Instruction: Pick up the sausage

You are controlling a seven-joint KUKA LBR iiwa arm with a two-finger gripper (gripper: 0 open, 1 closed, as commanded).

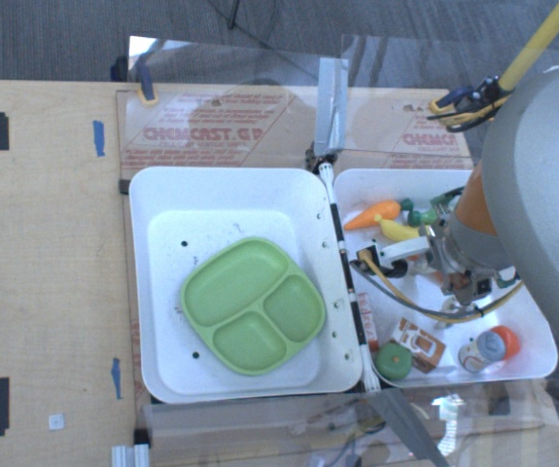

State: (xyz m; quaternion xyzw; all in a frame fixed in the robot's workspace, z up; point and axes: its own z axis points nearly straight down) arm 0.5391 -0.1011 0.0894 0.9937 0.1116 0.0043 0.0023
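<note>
My gripper (459, 285) is lowered into the right bin (541, 353), near its middle, with the grey arm and orange band above it covering the bin's right side. A small reddish-brown bit (451, 281) peeks out right under the wrist; I cannot tell if it is the sausage. Cables and the wrist body hide whatever lies beneath the gripper.
Around the gripper lie a carrot (372, 214), a yellow piece (399, 230), a brown packet (421, 343), a green round fruit (393, 361) and an orange-capped can (488, 346). The left bin (162, 212) holds a green divided plate (252, 305).
</note>
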